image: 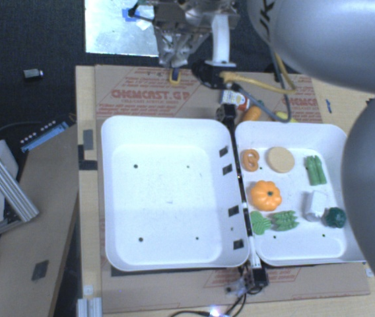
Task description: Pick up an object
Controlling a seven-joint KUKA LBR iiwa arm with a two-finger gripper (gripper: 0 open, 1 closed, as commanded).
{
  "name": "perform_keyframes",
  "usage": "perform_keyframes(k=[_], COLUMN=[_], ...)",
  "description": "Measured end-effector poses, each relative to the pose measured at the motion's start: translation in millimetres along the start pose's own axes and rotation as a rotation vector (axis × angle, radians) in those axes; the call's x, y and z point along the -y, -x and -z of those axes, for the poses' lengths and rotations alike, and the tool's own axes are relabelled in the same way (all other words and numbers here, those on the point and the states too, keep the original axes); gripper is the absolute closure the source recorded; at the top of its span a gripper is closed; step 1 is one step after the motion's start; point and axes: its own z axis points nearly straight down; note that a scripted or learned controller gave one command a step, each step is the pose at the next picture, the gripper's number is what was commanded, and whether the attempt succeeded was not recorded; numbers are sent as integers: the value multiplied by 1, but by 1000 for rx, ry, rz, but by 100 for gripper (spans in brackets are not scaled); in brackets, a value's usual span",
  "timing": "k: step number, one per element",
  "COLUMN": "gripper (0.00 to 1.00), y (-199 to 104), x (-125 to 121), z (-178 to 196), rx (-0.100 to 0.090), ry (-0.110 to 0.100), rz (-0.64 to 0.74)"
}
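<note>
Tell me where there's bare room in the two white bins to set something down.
The left white bin shows bare floor from wall to wall. In the right white bin, open floor lies along the near wall below the green leafy toy, and along the far wall above the round beige disc. The middle is crowded around the orange toy pumpkin.

Light falls evenly from above, soft and fairly bright; the left bin (164, 190) shows a paler patch across its lower floor and a faintly greyer upper floor; the right bin (336, 246) nears overexposure along its rim; a metal sheet (118, 15) at the top glares almost white; the arm (326, 25) close to the lens is blurred and carries broad soft highlights; the dark floor at left loses detail; the whole picture is slightly soft and grainy.
</note>
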Motion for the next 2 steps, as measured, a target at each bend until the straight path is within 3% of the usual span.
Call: perform_keyframes(k=[1,2], gripper=[100,100], y=[0,13], x=[-19,-19], z=[10,26], rx=[1,0], ry=[-2,-3], rz=[0,0])
